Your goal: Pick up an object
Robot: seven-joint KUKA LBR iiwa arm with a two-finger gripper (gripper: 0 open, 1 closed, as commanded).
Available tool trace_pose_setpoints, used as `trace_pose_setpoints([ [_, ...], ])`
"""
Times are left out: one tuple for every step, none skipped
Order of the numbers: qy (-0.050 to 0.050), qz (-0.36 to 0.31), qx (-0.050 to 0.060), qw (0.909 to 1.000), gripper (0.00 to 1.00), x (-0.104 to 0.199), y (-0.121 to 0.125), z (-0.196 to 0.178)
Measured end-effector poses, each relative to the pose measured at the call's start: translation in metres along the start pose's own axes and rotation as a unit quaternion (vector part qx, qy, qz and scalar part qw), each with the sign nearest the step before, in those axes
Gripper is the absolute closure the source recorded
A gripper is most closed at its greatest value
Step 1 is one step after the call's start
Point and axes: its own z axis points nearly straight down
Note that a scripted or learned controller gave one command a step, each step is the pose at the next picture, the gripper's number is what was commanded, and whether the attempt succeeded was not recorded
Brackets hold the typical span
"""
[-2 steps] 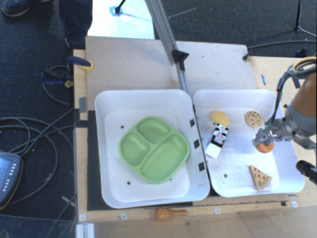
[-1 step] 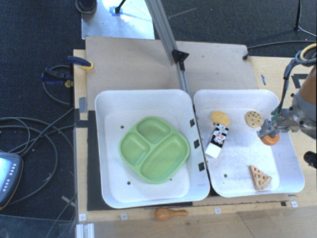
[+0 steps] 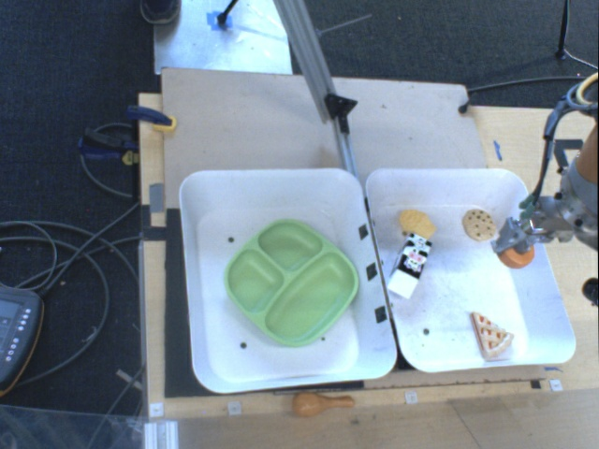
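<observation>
- An orange object (image 3: 517, 254), small and rounded, is sitting at the right edge of the right bin (image 3: 538, 344), directly beneath the gripper (image 3: 514, 235); most of it is covered, so its shape is hard to make out.
- The gripper, grey and reaching in from the right of the frame, is hanging over that orange object and appears to be touching it; whether its claw is open or closed cannot be told from this angle.
- The arm (image 3: 578, 195) is running off the frame's right edge.
- Also lying in the right bin: a round cookie (image 3: 478, 224) near the upper middle, a yellowish piece (image 3: 416, 223) to its left, a small black-and-white carton (image 3: 411, 263) tilted near the left wall, and a pie-slice toy (image 3: 490, 334) at lower right.
- A green divided plate (image 3: 291, 282) is resting in the middle of the left bin (image 3: 206, 344).
- A wooden-coloured piece (image 3: 322, 403) is lying on the bench just below the bins.
</observation>
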Motion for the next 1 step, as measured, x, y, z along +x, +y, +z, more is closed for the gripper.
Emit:
trace_pose_setpoints([
  [0.001,-0.002,0.001,1.0000,1.00,0.0437,0.0287,0.0076],
])
